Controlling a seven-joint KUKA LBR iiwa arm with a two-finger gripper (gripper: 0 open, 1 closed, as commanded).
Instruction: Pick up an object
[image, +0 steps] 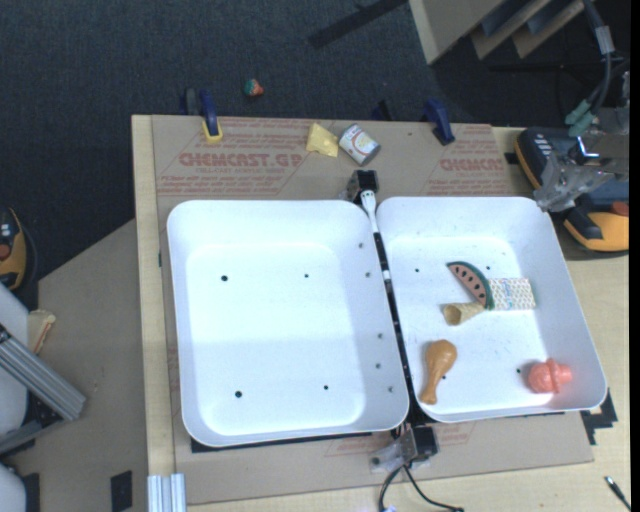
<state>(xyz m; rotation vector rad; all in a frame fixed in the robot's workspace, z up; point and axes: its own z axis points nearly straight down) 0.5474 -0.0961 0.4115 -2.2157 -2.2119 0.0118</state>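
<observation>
The right shallow white plastic bin (560, 262) holds five items: a slice-shaped toy watermelon with green rind (471, 283), a pale speckled rectangular block (512, 294) touching it, a small tan cone (461, 313) just below, an orange toy drumstick (436, 368) near the bin's left wall, and a pink rounded lump (547, 376) at the lower right corner. The left shallow white bin (200, 300) adjoins it on the counter (160, 180). The end effector's state cannot be determined.
</observation>
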